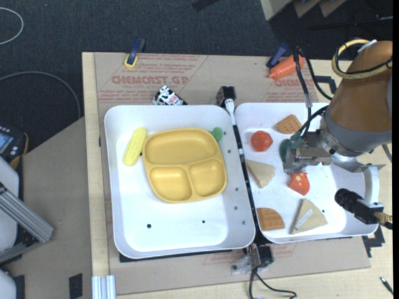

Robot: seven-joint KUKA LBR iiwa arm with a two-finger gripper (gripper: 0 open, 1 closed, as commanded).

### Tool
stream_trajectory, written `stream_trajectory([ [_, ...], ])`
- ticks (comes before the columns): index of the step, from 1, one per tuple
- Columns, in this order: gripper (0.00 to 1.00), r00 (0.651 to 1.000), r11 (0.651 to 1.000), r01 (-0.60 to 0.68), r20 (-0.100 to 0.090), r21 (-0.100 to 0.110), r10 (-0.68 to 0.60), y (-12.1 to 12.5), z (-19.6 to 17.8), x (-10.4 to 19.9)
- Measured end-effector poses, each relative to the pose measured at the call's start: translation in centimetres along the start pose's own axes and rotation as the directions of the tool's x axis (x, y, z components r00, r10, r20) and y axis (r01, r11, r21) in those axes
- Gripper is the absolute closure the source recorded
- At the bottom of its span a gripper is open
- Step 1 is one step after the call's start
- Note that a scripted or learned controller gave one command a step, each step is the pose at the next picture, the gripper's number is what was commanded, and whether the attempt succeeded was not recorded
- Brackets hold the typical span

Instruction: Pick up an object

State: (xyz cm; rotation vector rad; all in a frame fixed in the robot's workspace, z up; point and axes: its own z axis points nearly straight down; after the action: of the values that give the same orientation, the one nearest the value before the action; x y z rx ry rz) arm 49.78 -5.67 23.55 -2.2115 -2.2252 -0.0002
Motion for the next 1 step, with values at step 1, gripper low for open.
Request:
stream_trajectory([
  [1,1.00,1.000,1.000,-0.001,0.000,0.002,0.001,-0.42,1.89,5.18],
])
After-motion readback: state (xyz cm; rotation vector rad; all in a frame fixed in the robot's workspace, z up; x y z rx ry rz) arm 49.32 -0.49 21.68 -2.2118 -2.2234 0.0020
